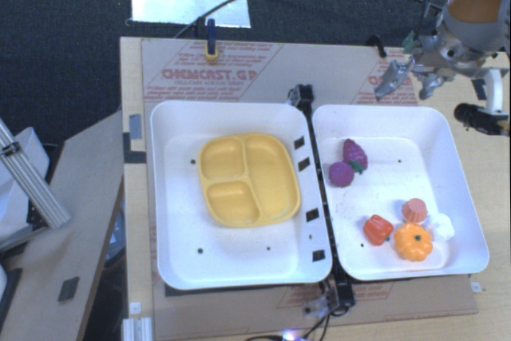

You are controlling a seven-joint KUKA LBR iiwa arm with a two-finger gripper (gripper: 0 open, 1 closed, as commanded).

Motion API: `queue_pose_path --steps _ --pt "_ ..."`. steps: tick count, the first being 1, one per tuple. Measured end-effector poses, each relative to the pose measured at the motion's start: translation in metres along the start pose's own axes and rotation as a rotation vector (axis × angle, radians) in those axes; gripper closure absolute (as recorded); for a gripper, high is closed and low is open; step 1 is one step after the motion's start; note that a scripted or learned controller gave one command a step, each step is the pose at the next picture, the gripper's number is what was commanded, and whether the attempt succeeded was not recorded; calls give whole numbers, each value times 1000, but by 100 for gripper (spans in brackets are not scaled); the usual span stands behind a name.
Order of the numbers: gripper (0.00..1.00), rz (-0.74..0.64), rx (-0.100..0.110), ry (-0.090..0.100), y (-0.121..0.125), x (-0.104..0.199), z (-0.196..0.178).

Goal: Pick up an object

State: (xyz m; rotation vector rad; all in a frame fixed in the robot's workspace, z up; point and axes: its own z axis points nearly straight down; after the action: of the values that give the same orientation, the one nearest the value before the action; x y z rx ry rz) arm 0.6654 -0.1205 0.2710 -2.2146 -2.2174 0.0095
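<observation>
At the upper right of the frame the grey two-finger gripper [407, 81] hovers with jaws spread and empty above the right shallow white bin [447, 132], well apart from the small orange plastic pumpkin [413, 242].

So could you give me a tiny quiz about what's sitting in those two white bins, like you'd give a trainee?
1. True or false: the yellow divided plate lies in the left bin.
2. How many compartments does the plate have?
3. Which item lies nearest the right bin's front right corner: A) purple toy, B) orange pumpkin toy, C) red toy?

Key: 1 true; 2 three; 3 B.
</observation>
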Motion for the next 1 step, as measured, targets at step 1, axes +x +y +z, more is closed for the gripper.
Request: queue_pose_path --steps 1 --pt "0 -2 -12 -1 2 0 -8"
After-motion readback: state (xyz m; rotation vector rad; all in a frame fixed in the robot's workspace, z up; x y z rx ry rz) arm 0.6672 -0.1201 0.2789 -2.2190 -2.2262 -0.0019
